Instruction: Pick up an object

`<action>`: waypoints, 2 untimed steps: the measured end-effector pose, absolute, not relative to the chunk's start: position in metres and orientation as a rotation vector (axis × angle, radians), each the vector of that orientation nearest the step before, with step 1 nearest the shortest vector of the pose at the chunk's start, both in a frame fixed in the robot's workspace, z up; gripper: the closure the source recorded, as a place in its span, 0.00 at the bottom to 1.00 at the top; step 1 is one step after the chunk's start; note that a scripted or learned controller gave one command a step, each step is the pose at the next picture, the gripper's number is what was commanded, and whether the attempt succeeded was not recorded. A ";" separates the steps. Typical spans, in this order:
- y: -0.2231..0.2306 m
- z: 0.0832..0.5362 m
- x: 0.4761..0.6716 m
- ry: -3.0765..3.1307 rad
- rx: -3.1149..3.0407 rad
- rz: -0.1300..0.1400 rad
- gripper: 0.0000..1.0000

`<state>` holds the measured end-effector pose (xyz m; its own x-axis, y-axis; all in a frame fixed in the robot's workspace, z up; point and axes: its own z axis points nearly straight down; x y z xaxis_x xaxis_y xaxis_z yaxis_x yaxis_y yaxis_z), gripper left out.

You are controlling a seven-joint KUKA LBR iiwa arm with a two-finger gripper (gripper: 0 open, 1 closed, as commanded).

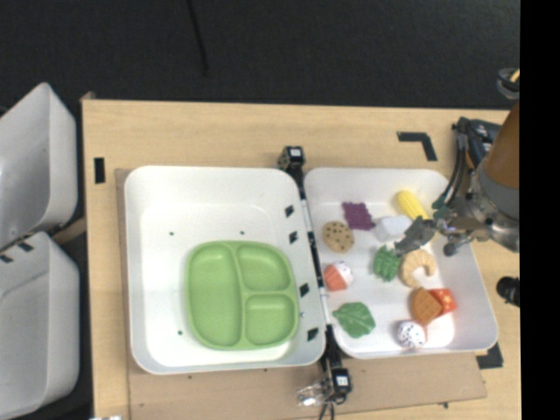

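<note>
The right bin point(464, 322) holds several toy foods: a yellow corn cob point(409, 203), purple grapes point(356, 213), a round cookie point(337, 234), a green broccoli piece point(386, 262), a tan croissant point(418, 268), an orange-and-white piece point(336, 276), a green leaf point(354, 318), a brown waffle point(426, 305) and a white die point(410, 334). My gripper point(433, 239) hangs over the bin's right half, just above the croissant and beside a small white piece point(391, 227). Its fingers are spread open with nothing between them.
The left bin point(157, 199) holds a green divided plate point(242, 294). A black divider with clips point(306, 243) separates the bins. The arm's grey body point(499, 178) covers the right bin's far right edge. Wooden bench point(219, 129) surrounds both bins.
</note>
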<state>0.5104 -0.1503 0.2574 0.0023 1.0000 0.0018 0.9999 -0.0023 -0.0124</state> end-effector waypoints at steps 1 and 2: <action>-0.150 0.263 0.512 -2.222 -2.219 0.003 0.00; -0.152 0.198 0.515 -2.217 -2.218 0.008 0.00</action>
